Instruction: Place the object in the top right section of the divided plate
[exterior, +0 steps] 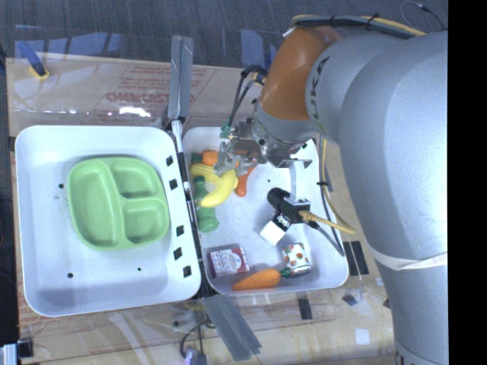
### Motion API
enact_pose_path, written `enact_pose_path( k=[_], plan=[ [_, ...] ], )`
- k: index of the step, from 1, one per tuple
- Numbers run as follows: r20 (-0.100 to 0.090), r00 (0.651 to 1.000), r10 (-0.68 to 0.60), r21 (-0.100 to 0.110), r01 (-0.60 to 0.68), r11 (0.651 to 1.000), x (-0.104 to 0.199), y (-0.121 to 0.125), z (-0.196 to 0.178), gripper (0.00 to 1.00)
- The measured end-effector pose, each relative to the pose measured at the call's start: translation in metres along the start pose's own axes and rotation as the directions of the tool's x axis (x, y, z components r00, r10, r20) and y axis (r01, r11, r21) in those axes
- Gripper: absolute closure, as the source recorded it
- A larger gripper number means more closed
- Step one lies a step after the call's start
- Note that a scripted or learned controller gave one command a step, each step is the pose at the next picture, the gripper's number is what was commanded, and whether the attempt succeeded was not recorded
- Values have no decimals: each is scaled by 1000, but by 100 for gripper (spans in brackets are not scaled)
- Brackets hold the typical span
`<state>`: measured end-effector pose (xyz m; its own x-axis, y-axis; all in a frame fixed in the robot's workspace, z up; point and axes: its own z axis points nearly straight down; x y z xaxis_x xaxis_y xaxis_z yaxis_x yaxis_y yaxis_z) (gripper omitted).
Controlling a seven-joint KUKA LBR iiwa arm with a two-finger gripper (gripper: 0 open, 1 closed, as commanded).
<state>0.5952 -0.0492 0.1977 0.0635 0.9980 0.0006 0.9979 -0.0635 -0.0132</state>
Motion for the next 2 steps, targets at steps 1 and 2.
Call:
enact_pose_path(
  k=[1,2],
  plan=[
    [1,1000,-17,-7,17,1000,94,-79,-36,100],
    [1,1000,-16,-7,16,1000,94,-79,-36,0]
  ],
)
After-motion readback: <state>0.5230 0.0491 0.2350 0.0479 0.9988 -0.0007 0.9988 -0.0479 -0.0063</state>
